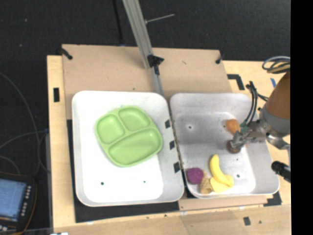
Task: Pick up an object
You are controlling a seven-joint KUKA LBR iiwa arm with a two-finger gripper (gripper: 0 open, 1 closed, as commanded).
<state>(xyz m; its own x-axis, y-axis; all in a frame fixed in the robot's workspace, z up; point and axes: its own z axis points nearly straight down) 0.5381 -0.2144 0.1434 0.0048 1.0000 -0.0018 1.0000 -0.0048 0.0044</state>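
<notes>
The likeliest things to pick lie in the right bin (205,104): a small orange object (232,126) sits near the bin's middle right, just beside my gripper (235,146), and I cannot tell whether it touches me. Along the bin's near edge lie a yellow banana (218,172), a purple object (195,175) to its left, and a small tan piece (206,185) tucked against the banana's lower end, all three close together. My gripper is down low over the bin floor, just below the orange object and well apart from the banana group; whether my fingers are open or closed I cannot tell, and nothing shows between them. My arm (279,104) reaches in over the bin's right rim. In the left bin (85,180) a green divided plate (128,136) lies flat, tilted at an angle toward the upper half. Both bins rest side by side, touching, on the tan surface (127,67), where a metal pole (139,28) rises behind them.
</notes>
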